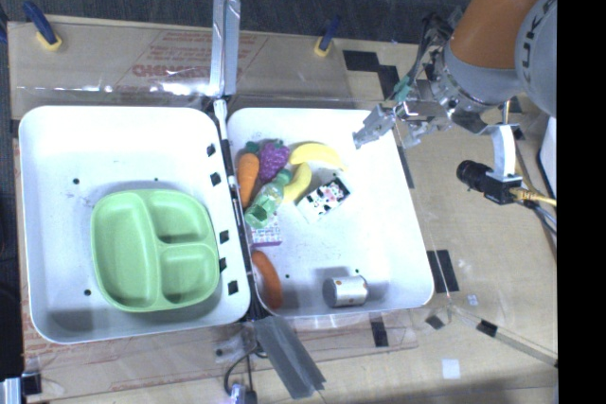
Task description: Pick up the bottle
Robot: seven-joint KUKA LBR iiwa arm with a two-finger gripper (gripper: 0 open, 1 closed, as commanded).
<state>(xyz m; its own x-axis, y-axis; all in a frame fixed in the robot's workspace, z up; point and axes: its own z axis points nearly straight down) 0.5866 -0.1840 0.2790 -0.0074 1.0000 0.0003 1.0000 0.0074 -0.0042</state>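
Observation:
The bottle [265,205] is small, green and clear. It lies in the right bin [388,251] near the bin's left wall, with a carrot [247,177] on its left and a banana [305,167] on its right. My gripper [390,131] hangs over the bin's far right corner, well to the right of the bottle and above it. Its fingers [369,131] stand open with nothing between them.
Purple grapes [275,156], a black-and-white patterned block [327,197], an orange vegetable [267,280] and a silver can [346,289] share the right bin. The left bin [57,166] holds a green divided plate [156,249]. A divider [225,156] separates the bins.

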